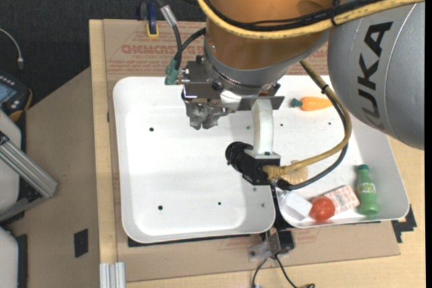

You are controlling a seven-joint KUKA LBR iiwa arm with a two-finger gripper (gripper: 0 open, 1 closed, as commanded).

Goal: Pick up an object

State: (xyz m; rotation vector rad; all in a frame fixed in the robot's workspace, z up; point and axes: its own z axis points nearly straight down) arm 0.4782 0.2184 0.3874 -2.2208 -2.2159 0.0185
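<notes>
Arm (283,17) looms over left bin (145,172).
Carrot (312,103), tomato (322,208), bottle (366,189) lie in right bin (398,195); gripper (204,117) state unclear.

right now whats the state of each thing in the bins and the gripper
gripper: over the left bin, nothing seen in it
left bin: flat on the bench
carrot: lying in the right bin
green bottle: lying on its side
tomato: resting by the bin's near edge

Cardboard-topped bench (101,145), two white bins side by side, left (135,165), right (395,195)
</notes>
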